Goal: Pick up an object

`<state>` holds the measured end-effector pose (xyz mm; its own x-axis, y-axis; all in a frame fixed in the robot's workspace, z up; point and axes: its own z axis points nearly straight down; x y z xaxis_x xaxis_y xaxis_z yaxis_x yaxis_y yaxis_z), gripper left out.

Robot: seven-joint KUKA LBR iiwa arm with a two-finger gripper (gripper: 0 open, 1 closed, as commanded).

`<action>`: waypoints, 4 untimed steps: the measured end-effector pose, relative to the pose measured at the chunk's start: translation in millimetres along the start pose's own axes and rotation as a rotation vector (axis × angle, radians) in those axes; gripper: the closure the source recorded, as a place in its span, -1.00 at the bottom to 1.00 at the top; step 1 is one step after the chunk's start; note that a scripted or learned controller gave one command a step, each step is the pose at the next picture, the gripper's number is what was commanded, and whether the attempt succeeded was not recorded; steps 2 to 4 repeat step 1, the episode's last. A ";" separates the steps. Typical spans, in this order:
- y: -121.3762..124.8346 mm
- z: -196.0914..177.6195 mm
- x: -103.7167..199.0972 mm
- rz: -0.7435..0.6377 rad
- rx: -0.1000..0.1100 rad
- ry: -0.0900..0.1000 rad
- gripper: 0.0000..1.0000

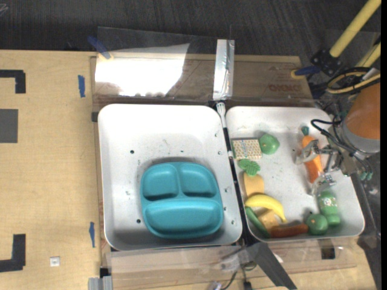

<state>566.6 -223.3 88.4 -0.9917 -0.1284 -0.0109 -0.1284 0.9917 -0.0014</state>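
In the camera view, the gripper (323, 162) hangs low over the right bin (284, 122), at the bin's 3 o'clock side, right by an orange carrot-like toy (312, 167). Whether it is released or clenched I cannot tell, and nothing is clearly grasped.

The likeliest failure is a miss or a glancing push. The carrot lies just beside the bin's right wall, so a descending finger could strike the rim or pin the toy against the wall. A green cylinder (328, 202) sits close at 6 o'clock and could be nudged.

Open room lies toward 9 o'clock, mid-bin, between the carrot and the green ball (269, 144). The banana (266, 205) and other toys crowd the 6 o'clock edge. The left bin (121, 125) holds a teal divided tray (180, 199).
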 end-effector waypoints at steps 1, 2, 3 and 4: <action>-1.1 0.0 -5.5 -0.055 0.004 0.000 -1.00; -1.1 0.0 -5.5 -0.055 0.004 0.000 -1.00; -1.1 0.0 -5.5 -0.055 0.004 0.000 -1.00; -1.1 0.0 -5.5 -0.055 0.004 0.000 -1.00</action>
